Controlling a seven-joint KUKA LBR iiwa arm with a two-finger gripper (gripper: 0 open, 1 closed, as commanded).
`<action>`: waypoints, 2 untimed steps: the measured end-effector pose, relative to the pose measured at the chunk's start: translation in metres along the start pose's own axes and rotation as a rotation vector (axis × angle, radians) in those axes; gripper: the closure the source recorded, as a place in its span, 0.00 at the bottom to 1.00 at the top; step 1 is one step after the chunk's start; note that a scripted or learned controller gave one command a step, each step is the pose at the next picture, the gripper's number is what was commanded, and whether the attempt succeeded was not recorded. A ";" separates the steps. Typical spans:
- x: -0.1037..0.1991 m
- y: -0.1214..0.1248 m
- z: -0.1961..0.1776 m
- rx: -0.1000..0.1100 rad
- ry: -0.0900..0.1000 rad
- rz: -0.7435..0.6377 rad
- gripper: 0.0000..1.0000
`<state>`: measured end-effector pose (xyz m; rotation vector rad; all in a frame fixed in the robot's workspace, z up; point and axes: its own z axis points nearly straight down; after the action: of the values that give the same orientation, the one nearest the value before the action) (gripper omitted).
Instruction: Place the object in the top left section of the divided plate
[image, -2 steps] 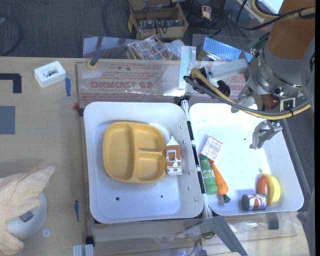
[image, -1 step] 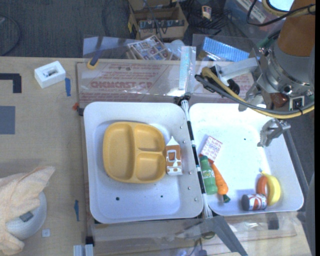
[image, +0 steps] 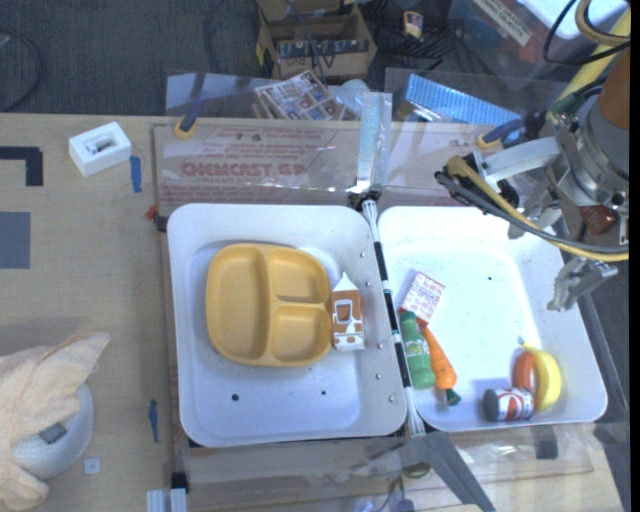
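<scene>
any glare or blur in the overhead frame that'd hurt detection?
Camera view: the right bin floor is overexposed near its top edge; the clear sheet behind the bins reflects light; the yellow divided plate is evenly lit and sharp; the arm at right is softly blurred.

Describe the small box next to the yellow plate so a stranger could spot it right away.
Look in the left white bin. Against the right edge of the yellow divided plate stands a small white-and-orange carton, the one other item in that bin.
</scene>
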<state>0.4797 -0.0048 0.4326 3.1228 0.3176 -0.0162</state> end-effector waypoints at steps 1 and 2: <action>0.001 0.000 -0.008 -0.003 -0.007 -0.002 1.00; 0.015 -0.073 0.098 0.001 0.001 -0.089 1.00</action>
<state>0.4790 0.0695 0.3344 3.1072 0.4559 -0.0155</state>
